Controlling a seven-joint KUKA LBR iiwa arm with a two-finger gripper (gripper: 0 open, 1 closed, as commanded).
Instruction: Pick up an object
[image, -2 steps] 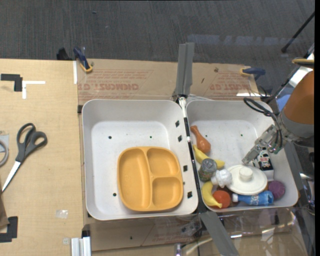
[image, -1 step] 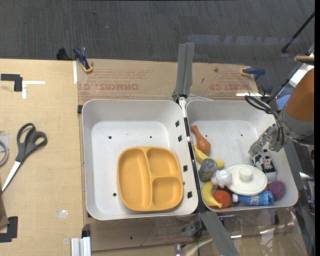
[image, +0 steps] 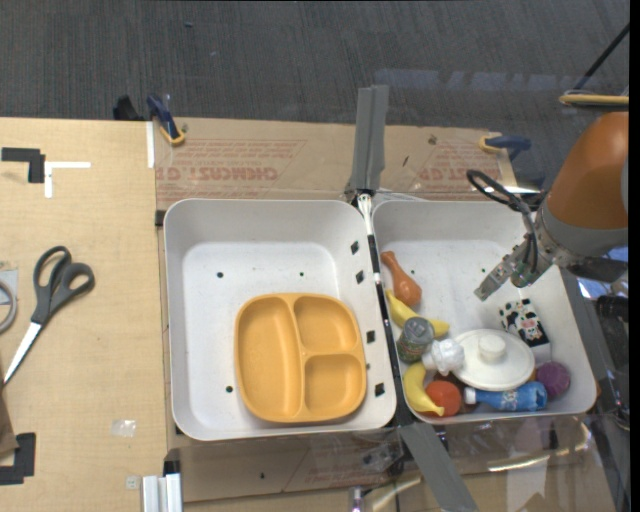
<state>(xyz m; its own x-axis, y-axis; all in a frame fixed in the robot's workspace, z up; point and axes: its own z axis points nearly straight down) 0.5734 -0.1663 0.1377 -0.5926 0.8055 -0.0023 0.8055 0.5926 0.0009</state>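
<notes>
The right bin (image: 440, 235) holds a heap of small things along its near side. There is an orange drumstick-shaped toy (image: 401, 279), a yellow banana (image: 402, 311), a grey-green can (image: 415, 339), a white lidded dish (image: 492, 361), a red ball (image: 446, 397), a blue tube (image: 511, 400), a purple ball (image: 552, 378) and a black-and-white spotted block (image: 523, 321). My gripper (image: 505, 280) hangs over the right half of that bin, just above the spotted block. It is open and nothing sits between its fingers.
The left bin (image: 200, 250) holds an orange divided plate (image: 300, 357). A grey bar (image: 370, 140) runs up from the wall between the bins. Scissors (image: 48, 292) lie on the cardboard at the left. Blue clamps (image: 165, 118) hold the cardboard's far edge.
</notes>
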